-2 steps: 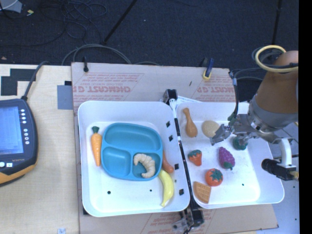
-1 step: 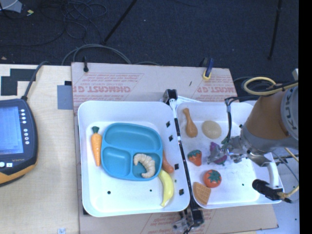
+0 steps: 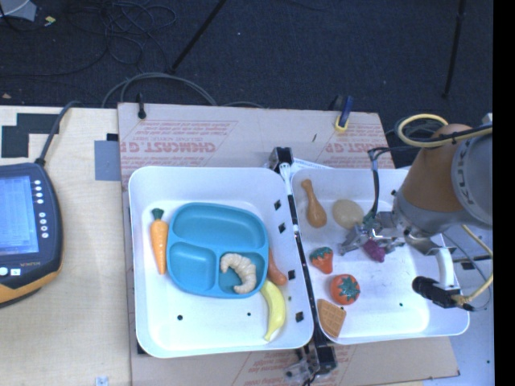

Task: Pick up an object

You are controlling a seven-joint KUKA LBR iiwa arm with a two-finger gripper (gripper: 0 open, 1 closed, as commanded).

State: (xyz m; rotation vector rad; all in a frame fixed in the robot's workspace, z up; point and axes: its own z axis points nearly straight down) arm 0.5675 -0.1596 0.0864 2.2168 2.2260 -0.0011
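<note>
Blue plate (image 3: 211, 225), orange carrot (image 3: 159, 243), yellow banana (image 3: 275, 311), white bins (image 3: 201, 340)

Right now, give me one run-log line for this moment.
arm: in right bin | gripper: low beside purple toy, grasp unconfirmed | nearby: strawberry, tomato | left bin: blue tray, carrot, banana

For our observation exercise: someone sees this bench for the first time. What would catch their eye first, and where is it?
Probably the bright blue divided plate in the left bin, with a pale shrimp in one compartment and a carrot beside it. Next, the grey arm with its gripper low in the right bin, near a purple toy, a strawberry and a tomato.
</note>
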